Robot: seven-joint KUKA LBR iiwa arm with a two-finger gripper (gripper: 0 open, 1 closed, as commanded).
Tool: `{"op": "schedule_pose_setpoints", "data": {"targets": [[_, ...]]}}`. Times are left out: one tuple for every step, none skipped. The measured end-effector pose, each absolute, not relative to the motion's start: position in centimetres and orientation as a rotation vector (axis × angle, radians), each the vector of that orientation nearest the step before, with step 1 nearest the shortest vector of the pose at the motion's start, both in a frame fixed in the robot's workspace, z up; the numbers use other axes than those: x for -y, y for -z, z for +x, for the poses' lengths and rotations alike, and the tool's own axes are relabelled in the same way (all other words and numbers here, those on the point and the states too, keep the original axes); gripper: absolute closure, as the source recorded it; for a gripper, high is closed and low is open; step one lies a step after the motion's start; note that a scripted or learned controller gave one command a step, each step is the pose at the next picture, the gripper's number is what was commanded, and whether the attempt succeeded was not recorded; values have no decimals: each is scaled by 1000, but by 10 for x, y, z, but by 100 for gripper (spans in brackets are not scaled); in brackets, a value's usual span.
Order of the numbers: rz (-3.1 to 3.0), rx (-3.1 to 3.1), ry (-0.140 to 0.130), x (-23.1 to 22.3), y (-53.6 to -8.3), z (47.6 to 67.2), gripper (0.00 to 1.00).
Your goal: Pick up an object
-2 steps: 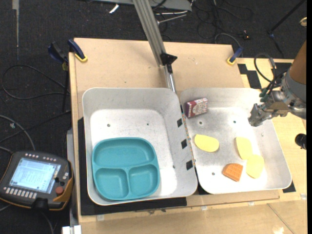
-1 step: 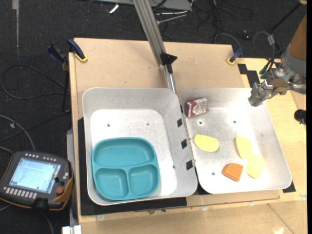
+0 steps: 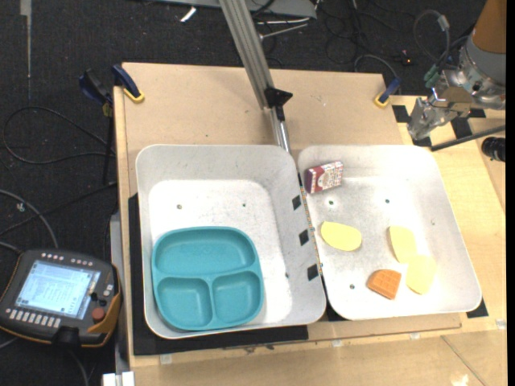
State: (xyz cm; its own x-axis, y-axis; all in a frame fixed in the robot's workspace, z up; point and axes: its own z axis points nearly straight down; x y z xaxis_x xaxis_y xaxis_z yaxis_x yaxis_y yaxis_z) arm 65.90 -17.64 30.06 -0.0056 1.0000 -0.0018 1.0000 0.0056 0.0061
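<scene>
- The tool [image 3: 425, 121] hangs past the far right corner of the right bin [image 3: 451, 215], over the surface [image 3: 201, 95], clear of every object; nothing is in its grasp, and I cannot tell how wide it stands.
- Candidates all lie in the right bin: a small red-and-white carton [image 3: 324, 177] at the far left corner, a yellow oval piece [image 3: 341, 236] in the middle, an orange waffle-like piece [image 3: 385, 283] near the front, and two pale yellow pieces [image 3: 412, 260] touching each other just right of it.
- The left bin [image 3: 161, 167] holds a teal divided plate [image 3: 208, 277], broad and flat, likely a poor choice.
- The carton looks the best target: it stands taller than the flat pieces and lies apart from them.
- Approach from straight above, centre over the carton, close across its narrow sides, and mind the bin wall just beside it.
</scene>
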Motion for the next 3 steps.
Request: {"op": "schedule_pose_setpoints", "data": {"targets": [[2217, -2224, 1, 177, -299, 657, 0], [2212, -2225, 0, 177, -309, 657, 100], [2212, -2226, 2, 177, -309, 657, 0]]}}
